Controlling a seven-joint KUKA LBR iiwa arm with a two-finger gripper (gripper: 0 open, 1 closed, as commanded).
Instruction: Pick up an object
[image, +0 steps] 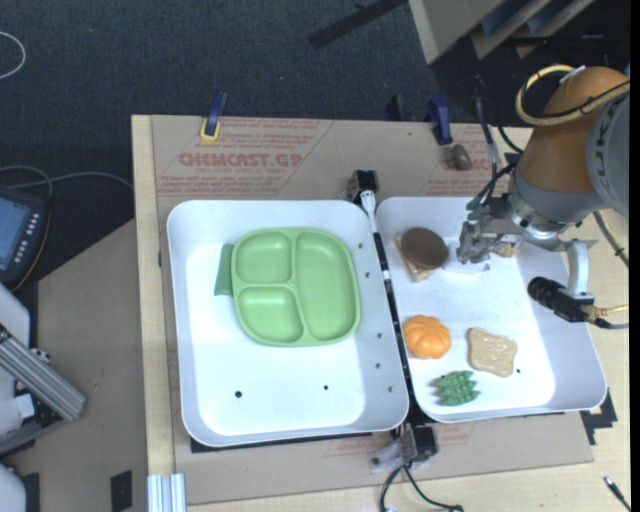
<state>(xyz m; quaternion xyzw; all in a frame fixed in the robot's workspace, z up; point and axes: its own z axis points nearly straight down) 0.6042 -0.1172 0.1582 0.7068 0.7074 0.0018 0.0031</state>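
Green toy (455, 387) lies nearest; end effector (476, 243) beside brown object (422, 250), its grip state unreadable, wrist hiding it

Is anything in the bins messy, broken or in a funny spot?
Nothing looks broken or spilled. The green plate lies flat in the left bin, turned a little askew to the bin's sides. In the right bin, the brown piece, orange pumpkin, tan piece and green piece lie apart.

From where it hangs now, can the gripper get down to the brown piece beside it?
Probably yes: the gripper is just right of the brown piece, with nothing lying between them.
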